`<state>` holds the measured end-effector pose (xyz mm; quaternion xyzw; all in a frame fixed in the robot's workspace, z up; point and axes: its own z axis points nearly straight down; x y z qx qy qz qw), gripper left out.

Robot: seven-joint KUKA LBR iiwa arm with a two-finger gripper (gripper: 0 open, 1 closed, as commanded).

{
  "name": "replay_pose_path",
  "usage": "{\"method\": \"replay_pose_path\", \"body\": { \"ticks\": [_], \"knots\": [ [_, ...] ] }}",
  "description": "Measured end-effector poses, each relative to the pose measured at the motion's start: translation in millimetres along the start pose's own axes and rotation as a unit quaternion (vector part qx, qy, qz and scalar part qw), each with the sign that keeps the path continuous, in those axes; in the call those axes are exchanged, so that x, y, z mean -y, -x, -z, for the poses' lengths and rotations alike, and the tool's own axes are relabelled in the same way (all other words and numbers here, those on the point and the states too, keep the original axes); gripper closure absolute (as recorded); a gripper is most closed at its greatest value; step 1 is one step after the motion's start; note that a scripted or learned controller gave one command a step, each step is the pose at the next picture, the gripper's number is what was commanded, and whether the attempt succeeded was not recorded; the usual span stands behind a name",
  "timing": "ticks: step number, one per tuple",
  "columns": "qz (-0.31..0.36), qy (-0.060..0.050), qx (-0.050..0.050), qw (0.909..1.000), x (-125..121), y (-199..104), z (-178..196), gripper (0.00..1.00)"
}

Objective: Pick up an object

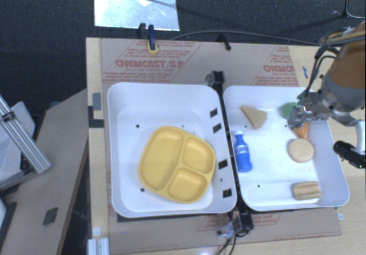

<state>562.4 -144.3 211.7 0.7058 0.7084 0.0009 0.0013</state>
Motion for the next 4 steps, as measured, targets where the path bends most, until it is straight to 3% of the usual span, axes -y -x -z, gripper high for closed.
{"method": "replay_pose_path", "body": {
  "ticks": [3, 4],
  "knots": [
    [0.003, -0.001, -0.001, 1.0, -26.2, -155.9, -8.0, 1.0],
    [0.003, 0.001, -0.001, 1.0, -50.6, -208.1, 5.1, 1.0]
  ]
}}
